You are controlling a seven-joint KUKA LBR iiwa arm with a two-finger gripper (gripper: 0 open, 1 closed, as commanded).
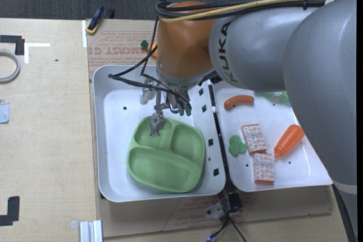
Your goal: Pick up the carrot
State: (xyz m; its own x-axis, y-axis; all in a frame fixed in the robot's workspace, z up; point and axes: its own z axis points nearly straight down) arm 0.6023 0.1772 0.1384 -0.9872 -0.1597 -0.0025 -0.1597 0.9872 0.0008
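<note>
The carrot, orange and tapered, lies tilted near the right side of the right bin. My gripper hangs over the left bin, just above the far edge of a green divided plate. It is well to the left of the carrot, across the divider between the two bins. Nothing shows in the gripper. The grey arm and its orange band cover the far part of both bins.
The right bin also holds a reddish sausage, a small green leafy toy and two red-and-white packets just left of the carrot. A blue-tipped marker lies beyond the bins.
</note>
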